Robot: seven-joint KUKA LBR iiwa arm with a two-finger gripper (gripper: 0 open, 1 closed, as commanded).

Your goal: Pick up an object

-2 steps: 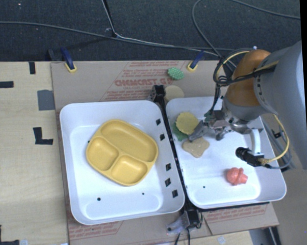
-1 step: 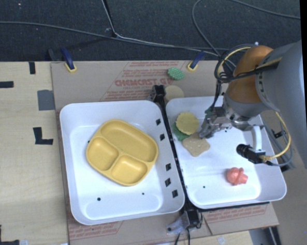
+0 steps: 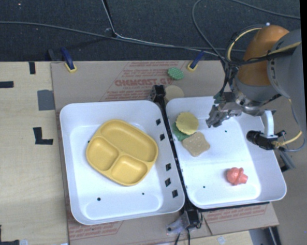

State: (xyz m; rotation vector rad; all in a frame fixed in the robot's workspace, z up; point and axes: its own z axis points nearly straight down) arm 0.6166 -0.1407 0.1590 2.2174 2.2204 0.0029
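In the right bin [image 3: 266,187] lie a round yellow piece [image 3: 186,122] over a green piece [image 3: 178,134], a tan toast-like slab [image 3: 196,143] just below them, and a pink lumpy object [image 3: 236,176] toward the front right. My gripper [image 3: 215,119] hangs over the bin's back part, right of the yellow piece and apart from it. Nothing shows between its fingers.
The left bin [image 3: 80,201] holds a yellow divided plate [image 3: 122,152]. A small green object [image 3: 175,73] lies on the cardboard behind the bins. Cables run across the dark back area, and a black fitting [image 3: 259,138] sticks out on the arm's right side.
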